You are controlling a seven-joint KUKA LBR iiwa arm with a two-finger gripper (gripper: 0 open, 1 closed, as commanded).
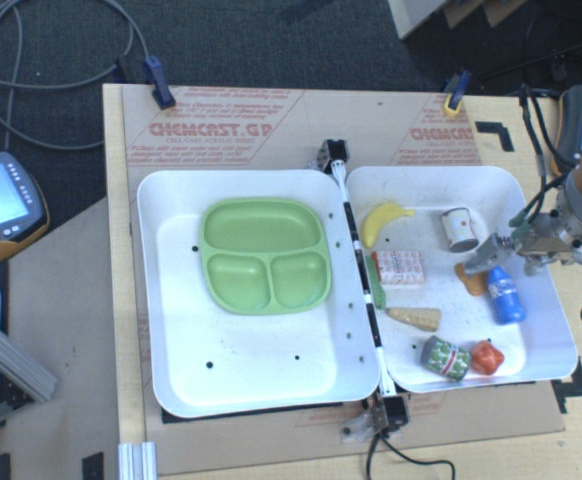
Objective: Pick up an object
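Arm enters from the right edge, mostly cut off; only the wrist and the jaws [491, 255] are in view, low over the right bin [426, 180]. Cannot tell whether the jaws are spread or pressed together: the metal parts blur into each other and nothing is clearly seen between them.

Right bin contents:
- blue bottle [505, 297], white cap, lying just below the jaws, nearest object to them; contact not resolvable.
- orange piece [472, 280], partly hidden under the jaws, shape unclear.
- white cylinder [460, 228], on its side, dark open end (possibly a cup or roll), just left of the jaws.
- banana [382, 220], yellow, curved, near the divider.
- red-and-white patterned box [400, 267] below the banana; print too small to read.
- tan wedge [415, 318] below the box.
- green can [444, 358] touching a red object [486, 358] at the front wall.

Left bin [161, 298]: 1 green plate [266, 255] with 3 compartments, lying flat.

Both bins sit on the tabletop [221, 123] (brown board with red lettering).
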